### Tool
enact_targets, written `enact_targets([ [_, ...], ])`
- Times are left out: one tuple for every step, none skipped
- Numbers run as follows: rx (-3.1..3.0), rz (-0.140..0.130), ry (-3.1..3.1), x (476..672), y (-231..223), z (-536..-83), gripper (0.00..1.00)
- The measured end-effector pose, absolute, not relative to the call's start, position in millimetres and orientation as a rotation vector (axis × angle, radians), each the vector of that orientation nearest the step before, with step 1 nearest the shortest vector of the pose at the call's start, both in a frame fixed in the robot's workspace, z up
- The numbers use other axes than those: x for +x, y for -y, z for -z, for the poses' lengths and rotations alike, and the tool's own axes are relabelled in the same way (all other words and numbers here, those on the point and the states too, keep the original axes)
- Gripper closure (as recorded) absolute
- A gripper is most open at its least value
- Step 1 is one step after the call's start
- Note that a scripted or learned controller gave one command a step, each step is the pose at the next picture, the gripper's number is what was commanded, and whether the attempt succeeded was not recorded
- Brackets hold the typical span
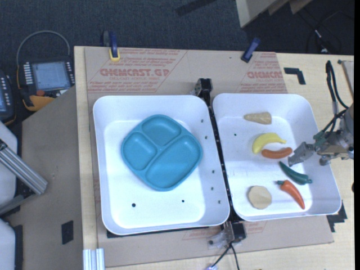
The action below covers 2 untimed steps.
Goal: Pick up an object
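The claw [296, 156] is seen low over the right bin [239, 110], just beside the green pepper [296, 174]. Its opening cannot be told. A blue plate [162, 151] is held by the left bin [107, 112].

A robotics lab: clamped bench [169, 66], teach pendant [48, 75], white bins [107, 151].

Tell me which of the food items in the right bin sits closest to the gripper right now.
The green pepper, just below the gripper. The orange sausage lies a bit further left; the banana, the orange chili and the two tan pieces sit further off.
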<state>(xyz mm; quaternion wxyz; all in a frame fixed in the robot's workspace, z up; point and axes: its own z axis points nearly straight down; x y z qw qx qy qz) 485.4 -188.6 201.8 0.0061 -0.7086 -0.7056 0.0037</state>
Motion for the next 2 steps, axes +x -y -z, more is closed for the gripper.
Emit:
enact_targets([
  [-2.221,-0.001,2.221,488.7,188.1,-208.3,0.00],
  [-2.217,-0.004,2.217,494.6,185.3,-162.8,0.00],
])
